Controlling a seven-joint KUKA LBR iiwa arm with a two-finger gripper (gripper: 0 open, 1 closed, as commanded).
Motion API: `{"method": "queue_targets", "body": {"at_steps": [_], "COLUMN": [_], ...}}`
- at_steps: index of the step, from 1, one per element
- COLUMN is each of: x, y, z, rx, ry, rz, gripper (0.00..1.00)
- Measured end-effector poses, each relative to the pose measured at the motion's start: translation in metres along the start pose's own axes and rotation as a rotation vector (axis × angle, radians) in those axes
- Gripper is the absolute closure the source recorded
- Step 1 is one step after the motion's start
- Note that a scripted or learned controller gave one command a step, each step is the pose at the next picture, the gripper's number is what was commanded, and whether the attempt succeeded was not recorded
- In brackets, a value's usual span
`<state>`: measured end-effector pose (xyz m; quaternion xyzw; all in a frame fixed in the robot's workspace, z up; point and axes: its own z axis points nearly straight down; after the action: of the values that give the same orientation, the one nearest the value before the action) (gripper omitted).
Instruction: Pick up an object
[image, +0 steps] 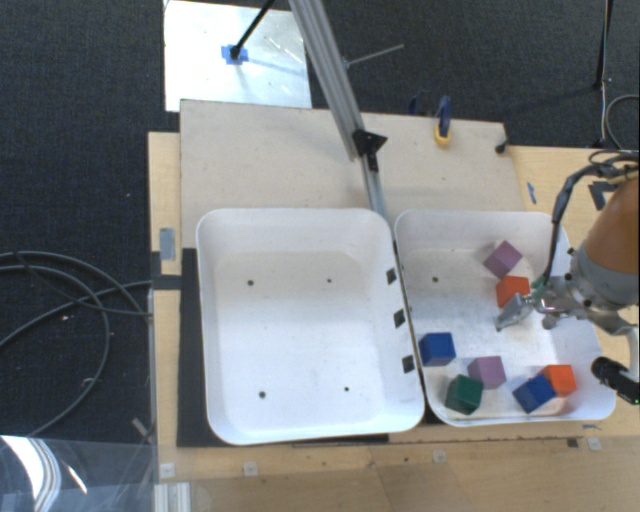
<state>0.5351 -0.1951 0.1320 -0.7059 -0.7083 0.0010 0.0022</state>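
In the right bin (440, 240), the gripper (512, 314) hangs just below an orange block (513, 289) and seems to touch its lower edge; whether it is open or closed cannot be told, and nothing is seen between its tips. A purple block (503, 258) sits just above the orange block. Below the gripper lie a blue block (437, 348), a second purple block (487, 371) and a green block (464, 394). Toward the bin's lower right corner, another blue block (533, 393) touches another orange block (560, 379). The left bin (215, 240) stands beside it on the worktop (280, 150).
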Motion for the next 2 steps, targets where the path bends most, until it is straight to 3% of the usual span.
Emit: {"method": "queue_targets", "body": {"at_steps": [1,2], "x": [0.022,0.020], "y": [0.080,0.078], "z": [0.028,0.016], "rx": [-0.011,-0.010], "ry": [-0.003,-0.004], "rz": [-0.007,-0.007], "gripper": [0.00,1.00]}}
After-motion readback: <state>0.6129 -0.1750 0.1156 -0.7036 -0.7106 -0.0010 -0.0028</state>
